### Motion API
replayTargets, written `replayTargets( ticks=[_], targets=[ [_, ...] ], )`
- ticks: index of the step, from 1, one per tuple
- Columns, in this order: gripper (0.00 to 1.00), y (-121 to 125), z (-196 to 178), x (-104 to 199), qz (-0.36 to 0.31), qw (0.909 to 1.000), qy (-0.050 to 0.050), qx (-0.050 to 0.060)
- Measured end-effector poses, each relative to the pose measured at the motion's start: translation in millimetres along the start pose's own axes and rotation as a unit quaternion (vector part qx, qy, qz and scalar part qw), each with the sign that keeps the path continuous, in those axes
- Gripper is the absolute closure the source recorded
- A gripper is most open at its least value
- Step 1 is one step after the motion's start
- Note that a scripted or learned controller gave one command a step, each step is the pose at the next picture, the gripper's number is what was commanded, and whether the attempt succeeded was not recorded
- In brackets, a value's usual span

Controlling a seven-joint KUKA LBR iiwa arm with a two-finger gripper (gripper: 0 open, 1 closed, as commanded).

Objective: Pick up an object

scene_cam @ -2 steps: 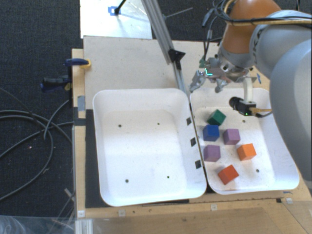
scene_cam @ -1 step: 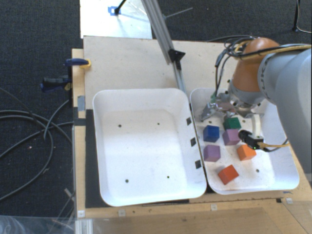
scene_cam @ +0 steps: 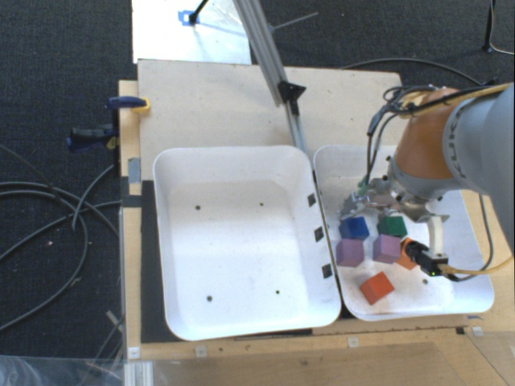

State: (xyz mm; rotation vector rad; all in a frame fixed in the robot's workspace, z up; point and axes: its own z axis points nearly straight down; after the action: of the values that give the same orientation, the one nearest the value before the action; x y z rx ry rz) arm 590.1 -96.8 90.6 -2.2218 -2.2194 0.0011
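Since the blocks cluster in the right bin (scene_cam: 471, 292), my gripper (scene_cam: 372, 202) hangs over the blue block (scene_cam: 353, 228); its state I cannot tell.

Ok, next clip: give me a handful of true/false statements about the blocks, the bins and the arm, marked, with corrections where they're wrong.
1. All the blocks lie in the right bin. True.
2. The red block lies nearest the bin's front edge. True.
3. The blue block sits in the left bin. False: it is in the right bin, just behind a purple block.
4. There is only one purple block. False: there are two, the second lying in front of the green block.
5. The arm's wrist end is over the right bin, above the cluster of blocks. True.
6. The red block touches the blue block. False: they lie apart.
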Motion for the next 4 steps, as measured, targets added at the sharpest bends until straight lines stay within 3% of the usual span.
replayTargets(
  ticks=[1, 2, 3, 4],
  targets=[
    [0.00, -40, 1, 16, -0.001, 1.0000, 0.001, 0.000],
    [0.00, -37, -105, 26, -0.004, 1.0000, -0.001, -0.006],
    [0.00, -73, -23, 17, -0.003, 0.9999, -0.002, -0.011],
    [0.00, -70, -18, 15, -0.004, 0.9999, -0.001, -0.011]
  ],
)
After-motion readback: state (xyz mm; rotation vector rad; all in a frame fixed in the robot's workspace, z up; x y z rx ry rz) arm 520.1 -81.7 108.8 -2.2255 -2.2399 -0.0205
